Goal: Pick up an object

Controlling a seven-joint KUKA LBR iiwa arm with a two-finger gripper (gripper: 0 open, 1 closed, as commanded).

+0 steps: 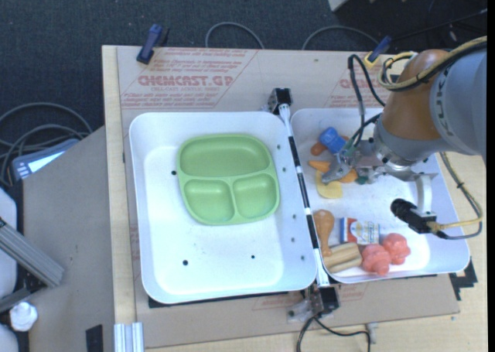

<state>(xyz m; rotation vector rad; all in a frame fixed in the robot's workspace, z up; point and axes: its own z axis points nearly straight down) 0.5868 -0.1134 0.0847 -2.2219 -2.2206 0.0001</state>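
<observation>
My gripper (343,168) is low in the upper part of the right bin (445,188), reaching in from the right under the grey arm with the orange band (410,107). It sits among small toy foods: a blue piece (332,140) just above it, an orange piece (319,164) to its left, another orange piece (349,177) right under it and a yellow piece (326,193) below. The gripper's metal parts overlap the orange piece under it; I cannot tell whether it holds anything.
The left bin (155,188) holds a green divided plate (229,177). At the front of the right bin lie a drumstick (325,224), a white packet (363,231), a hot dog (344,256) and two pink-red pieces (385,253). A black part with a cable (408,215) hangs off the arm.
</observation>
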